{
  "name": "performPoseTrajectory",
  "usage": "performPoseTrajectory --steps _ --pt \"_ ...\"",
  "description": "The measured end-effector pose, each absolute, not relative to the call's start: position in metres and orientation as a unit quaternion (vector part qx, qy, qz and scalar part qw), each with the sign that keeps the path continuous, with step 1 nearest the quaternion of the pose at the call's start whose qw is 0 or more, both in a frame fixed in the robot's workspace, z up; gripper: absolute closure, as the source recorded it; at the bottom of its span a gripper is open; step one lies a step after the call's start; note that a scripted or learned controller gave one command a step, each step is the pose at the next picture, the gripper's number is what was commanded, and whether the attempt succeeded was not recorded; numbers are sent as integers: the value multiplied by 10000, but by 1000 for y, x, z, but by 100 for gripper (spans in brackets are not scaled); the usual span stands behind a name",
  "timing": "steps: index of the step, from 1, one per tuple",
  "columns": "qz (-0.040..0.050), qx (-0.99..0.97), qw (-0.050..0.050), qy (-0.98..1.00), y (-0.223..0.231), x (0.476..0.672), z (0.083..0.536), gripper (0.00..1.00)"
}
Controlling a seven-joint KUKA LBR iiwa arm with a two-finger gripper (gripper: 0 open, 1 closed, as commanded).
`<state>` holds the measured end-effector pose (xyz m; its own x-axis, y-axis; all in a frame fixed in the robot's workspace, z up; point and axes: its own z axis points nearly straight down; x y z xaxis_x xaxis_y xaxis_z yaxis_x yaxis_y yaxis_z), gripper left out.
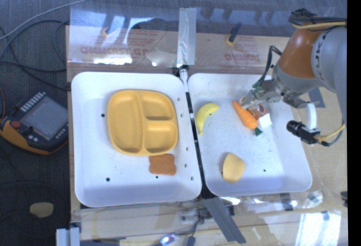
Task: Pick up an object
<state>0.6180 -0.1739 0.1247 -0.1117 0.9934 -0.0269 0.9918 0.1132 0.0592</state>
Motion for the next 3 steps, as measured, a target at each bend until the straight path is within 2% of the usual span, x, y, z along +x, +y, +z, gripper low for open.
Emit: performPoseTrajectory --steps 1,2,3 --pt "139 6644 266 7468 -170 618 126 0" --pt "188 6328 251 7737 -176 600 111 0" --pt "-10 7352 1 6779 -200 585 159 0"
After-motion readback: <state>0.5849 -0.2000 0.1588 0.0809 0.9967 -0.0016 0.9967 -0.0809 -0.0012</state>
